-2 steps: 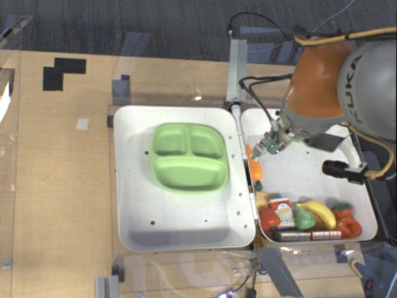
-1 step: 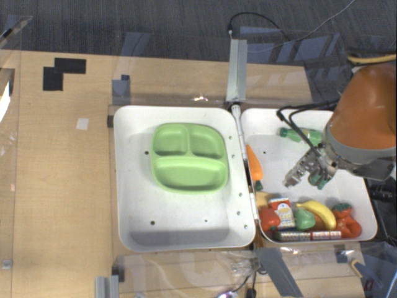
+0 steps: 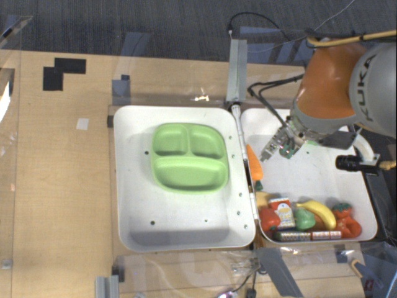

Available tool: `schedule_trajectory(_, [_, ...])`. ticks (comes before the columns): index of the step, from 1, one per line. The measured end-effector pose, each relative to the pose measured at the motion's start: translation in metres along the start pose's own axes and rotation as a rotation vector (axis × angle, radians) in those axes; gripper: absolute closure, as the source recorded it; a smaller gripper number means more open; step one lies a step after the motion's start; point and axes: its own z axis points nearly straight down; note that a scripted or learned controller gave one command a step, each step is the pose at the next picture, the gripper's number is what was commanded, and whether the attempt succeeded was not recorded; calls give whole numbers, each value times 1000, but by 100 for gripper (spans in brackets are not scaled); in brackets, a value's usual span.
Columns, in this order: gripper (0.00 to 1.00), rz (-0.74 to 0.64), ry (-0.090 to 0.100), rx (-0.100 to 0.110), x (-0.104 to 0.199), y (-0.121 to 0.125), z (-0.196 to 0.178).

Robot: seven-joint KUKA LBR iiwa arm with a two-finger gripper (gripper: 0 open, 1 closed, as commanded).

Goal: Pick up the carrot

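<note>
Underneath everything lies a pale wooden table [image 3: 56,185], and beyond its far edge runs dark grey ribbed flooring [image 3: 124,11]. Black square markers [image 3: 62,73] are stuck to the wood, well to the left of the left bin [image 3: 133,222], which is a shallow white tray with rounded corners. Inside that bin sits a glossy green divided plate [image 3: 188,157] with three compartments. Just to the right of the left bin, touching along a metal rail [image 3: 237,73], is the right bin [image 3: 322,179]. The carrot [image 3: 253,164], a slim orange taper with a green end, lies in the right bin against the wall it shares with the left bin. Farther toward the near edge of the right bin, plastic toy foods crowd together: a yellow banana [image 3: 321,212], a green pepper [image 3: 304,218], a red tomato [image 3: 269,219] and a small carton [image 3: 283,211]. The arm [image 3: 338,82], orange and grey with smooth rounded casings, leans in over the right bin with black cables trailing behind it. Its jaws [image 3: 273,149] hang to the right of the carrot, apart from it, and whether they stand open or closed I cannot tell.
</note>
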Motion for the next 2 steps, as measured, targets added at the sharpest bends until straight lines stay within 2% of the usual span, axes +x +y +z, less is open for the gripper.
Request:
schedule_trajectory(1, [100,96,0,0,56,-49,-1])
schedule_trajectory(2, [100,-97,-1,-1,64,-14,-1])
